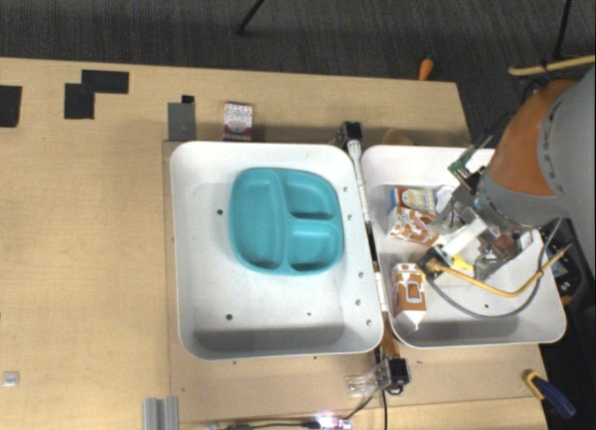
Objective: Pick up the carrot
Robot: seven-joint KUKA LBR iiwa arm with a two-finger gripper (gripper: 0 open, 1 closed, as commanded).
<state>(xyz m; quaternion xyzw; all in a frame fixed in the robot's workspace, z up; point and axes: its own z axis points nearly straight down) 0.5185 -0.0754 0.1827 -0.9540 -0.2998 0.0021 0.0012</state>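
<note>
Far to the left of the teal plate [284, 219], black patches [93, 91] mark the bench [84, 261]. Just beyond the plate's far left corner, outside the bin wall, stand a dark grey block [182, 119] and a small patterned box [238, 120]. The plate itself, split into compartments, lies flat in the middle of the left bin [186, 326]. To the right of the plate, across the two rims that meet, is the right bin [484, 330]. Three packets lie along the side of it nearest the plate: a pale one with blue [416, 199], a brown-and-white one [410, 226] touching it on the near side, and an orange-brown one [410, 288] nearer the camera, apart from those two. Well beyond the plate, to its right at the bench's far edge, sits a small orange thing [425, 69], too small for me to name. Farther right of the plate than the packets, my gripper [486, 244] hangs low over the right bin, with my orange band [517, 154] above it. I cannot tell whether it is parted or closed, nor where the carrot lies.
</note>
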